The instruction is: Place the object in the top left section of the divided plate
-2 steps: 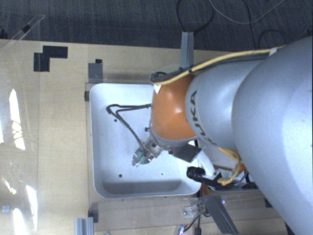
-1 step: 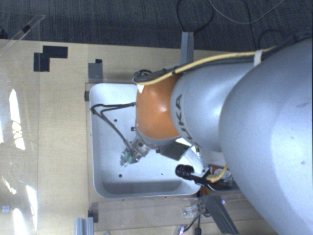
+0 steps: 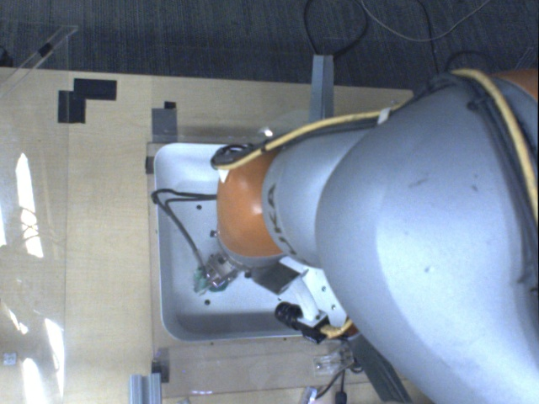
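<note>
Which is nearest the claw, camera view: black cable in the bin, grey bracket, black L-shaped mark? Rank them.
From the claw:
1. black cable, just up-left, inside the bin.
2. grey bracket, at the bin's top-left corner.
3. black L-shaped mark, far upper left on the bench.

Shallow white plastic bin (image 3: 181, 310) on pale wooden bench (image 3: 93, 251), centre-left. Grey KUKA arm w/ orange band (image 3: 404, 225) enters from right, over bin's right part. Dark floor (image 3: 210, 23) behind bench.
</note>
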Controlling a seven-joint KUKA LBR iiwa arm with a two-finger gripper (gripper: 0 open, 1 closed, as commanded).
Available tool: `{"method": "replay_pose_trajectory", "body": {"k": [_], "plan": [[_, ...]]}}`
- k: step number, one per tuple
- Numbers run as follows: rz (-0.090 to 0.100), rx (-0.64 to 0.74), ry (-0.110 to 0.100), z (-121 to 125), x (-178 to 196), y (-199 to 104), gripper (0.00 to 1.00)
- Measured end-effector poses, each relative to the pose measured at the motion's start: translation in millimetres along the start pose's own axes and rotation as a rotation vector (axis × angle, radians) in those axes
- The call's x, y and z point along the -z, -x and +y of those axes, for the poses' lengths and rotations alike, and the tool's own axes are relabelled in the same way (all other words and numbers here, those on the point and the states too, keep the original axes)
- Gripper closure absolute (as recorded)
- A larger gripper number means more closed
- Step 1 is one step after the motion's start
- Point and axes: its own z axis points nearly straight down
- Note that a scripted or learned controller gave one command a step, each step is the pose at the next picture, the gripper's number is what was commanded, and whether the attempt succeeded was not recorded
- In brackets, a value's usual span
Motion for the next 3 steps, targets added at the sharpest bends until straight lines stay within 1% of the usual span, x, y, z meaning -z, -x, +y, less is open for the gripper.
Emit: {"method": "replay_pose_trajectory", "body": {"k": [1, 2, 3], "plan": [[0.002, -0.428, 0.016, 4.1, -2.2, -1.7, 1.0], [-0.005, -0.502, 0.016, 31.2, -4.0, 79.8, 1.0], [-0.006, -0.503, 0.011, 63.9, -5.8, 133.4, 1.0]]}}
